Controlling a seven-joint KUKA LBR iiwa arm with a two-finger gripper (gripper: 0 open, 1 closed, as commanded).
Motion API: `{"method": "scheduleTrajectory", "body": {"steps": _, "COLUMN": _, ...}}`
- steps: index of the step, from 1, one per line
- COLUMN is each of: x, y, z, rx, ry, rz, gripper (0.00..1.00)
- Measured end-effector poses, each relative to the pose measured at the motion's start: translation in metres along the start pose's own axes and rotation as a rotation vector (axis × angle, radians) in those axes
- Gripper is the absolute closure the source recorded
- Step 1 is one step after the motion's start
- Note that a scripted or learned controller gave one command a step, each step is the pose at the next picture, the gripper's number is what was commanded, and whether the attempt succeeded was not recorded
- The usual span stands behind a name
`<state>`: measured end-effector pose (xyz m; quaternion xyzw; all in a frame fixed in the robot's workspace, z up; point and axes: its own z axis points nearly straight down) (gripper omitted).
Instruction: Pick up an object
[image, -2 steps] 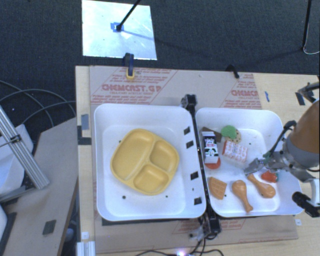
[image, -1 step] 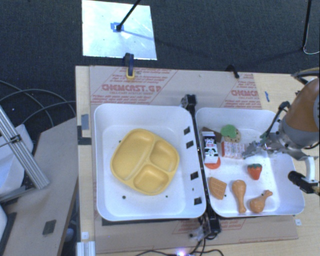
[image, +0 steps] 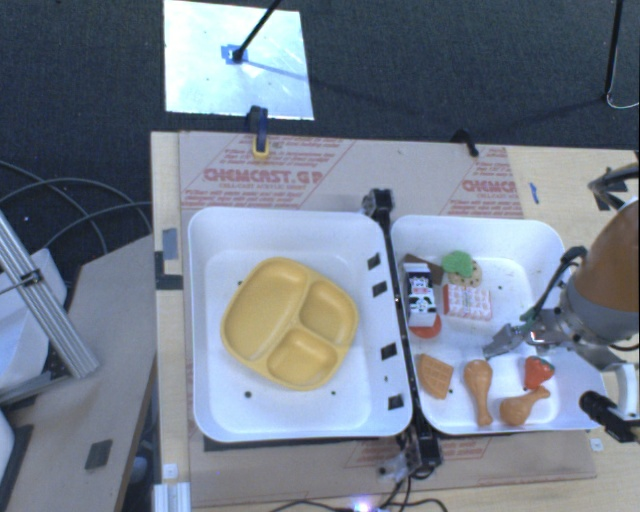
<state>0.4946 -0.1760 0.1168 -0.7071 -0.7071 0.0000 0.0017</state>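
Here, the grey arm with its orange band (image: 610, 270) is reaching in over the right edge of the shallow white right-hand bin (image: 545, 240), and its two-finger gripper (image: 520, 338) is hanging low over that bin's floor; whether it is gripping anything cannot be told, since the tip is small and blurred. Just right of the gripper, a small red strawberry-shaped toy (image: 538, 372) is lying on the bin floor. Below the gripper, two tan plastic drumsticks (image: 480, 388) are resting side by side, and a flat orange wedge-shaped piece (image: 435, 375) is sitting further left of them. Up and left of the gripper are lying a pink wafer-like block (image: 467, 301), a green leafy toy (image: 459, 265) and a black-and-white carton (image: 420, 295). Well left of the gripper, a yellow divided plastic plate (image: 289, 322) is sitting in the white left-hand bin (image: 210, 300).
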Motion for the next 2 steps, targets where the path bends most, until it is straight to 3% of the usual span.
{"method": "scheduleTrajectory", "body": {"steps": 1, "x": 0.093, "y": 0.051, "z": 0.033, "rx": -0.007, "ry": -0.001, "rz": -0.012, "gripper": 0.00}}
{"method": "scheduleTrajectory", "body": {"steps": 2, "x": 0.161, "y": 0.003, "z": -0.071, "rx": -0.006, "ry": 0.000, "rz": -0.010, "gripper": 0.00}}
